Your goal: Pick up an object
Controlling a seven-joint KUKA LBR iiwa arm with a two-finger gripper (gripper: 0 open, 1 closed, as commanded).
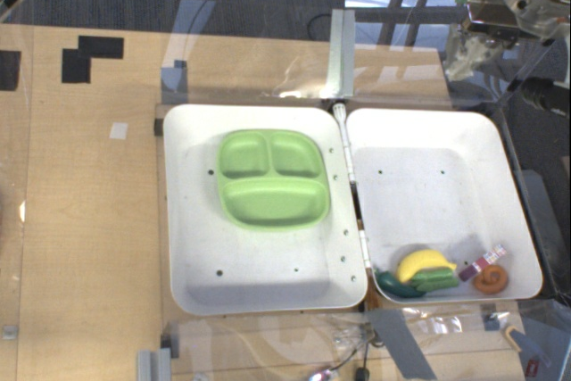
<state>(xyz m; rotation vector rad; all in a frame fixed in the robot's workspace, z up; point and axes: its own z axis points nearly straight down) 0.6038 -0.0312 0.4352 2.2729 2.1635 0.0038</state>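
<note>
You see the end effector [466, 49] above the far right corner of the bench [80, 192]; I cannot tell its state. A smooth yellow banana [425, 263], a dark green vegetable [412, 283] and a brown ring [490, 279] lie in the right bin [428, 165]. The left bin [192, 192] carries a green divided plate [271, 178].

You see a light green divided plate [271, 178] in the white left bin [192, 281], and in the white right bin [446, 147] a yellow banana [425, 262], a dark green vegetable [419, 283] and an orange-brown ring [490, 279].
</note>
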